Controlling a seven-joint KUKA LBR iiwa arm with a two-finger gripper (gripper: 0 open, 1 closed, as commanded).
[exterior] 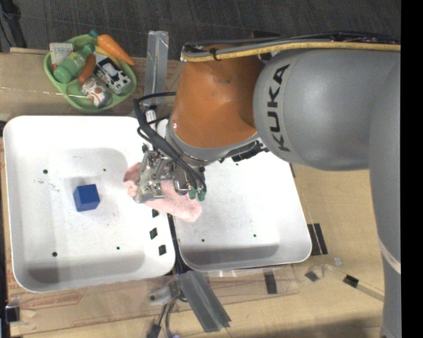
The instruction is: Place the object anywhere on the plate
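Pink, soft-looking object (170, 201), crumpled like a cloth or plush piece, lies across the seam between the two shallow white bins, partly over the right edge of the left bin (28, 210) and partly over the left edge of the right bin (261, 224). The gripper (170, 182) is directly above it, its metal body covering the middle of the pink thing; whether it is open, closed or gripping the pink thing cannot be told from this view. The grey arm with its orange band (211, 108) reaches in from the right and covers the far part of the right bin. A small blue cube (87, 197) sits in the left bin, well apart from the gripper. On the bench (21, 83), beyond the left bin, a green bowl (56, 79) holds toy food, including an orange carrot (114, 48).
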